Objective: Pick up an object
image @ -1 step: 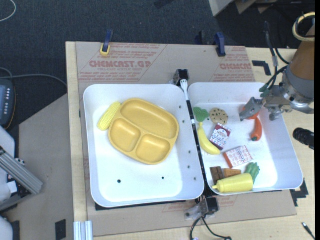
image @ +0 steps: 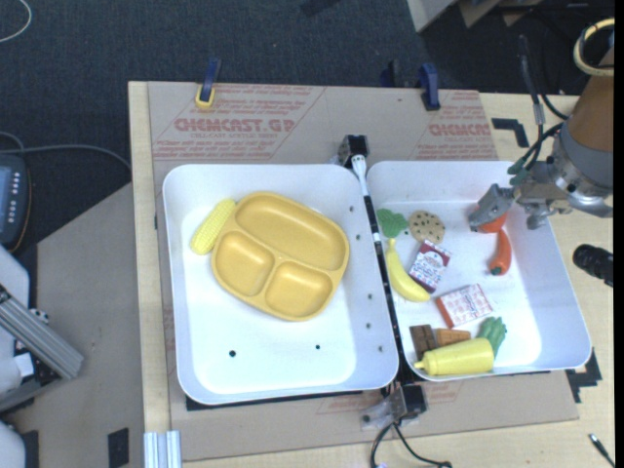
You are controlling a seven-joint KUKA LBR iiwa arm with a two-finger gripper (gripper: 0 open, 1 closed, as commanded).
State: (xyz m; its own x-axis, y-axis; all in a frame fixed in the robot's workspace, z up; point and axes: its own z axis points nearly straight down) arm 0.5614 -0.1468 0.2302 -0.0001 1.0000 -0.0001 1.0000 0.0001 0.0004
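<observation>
We see the gripper hanging over the right bin, fingers spread wide, gripping nothing; the orange carrot lies just beneath it.

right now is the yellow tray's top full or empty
Empty: the tray shows three bare compartments; the corn lies beside its rim, not in it.

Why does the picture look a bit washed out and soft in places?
Camera view: bright overhead light bleaches the white bins, leaving faint shadows; the gripper near the carrot looks slightly blurred; the small packets' print is too soft to read.
</observation>
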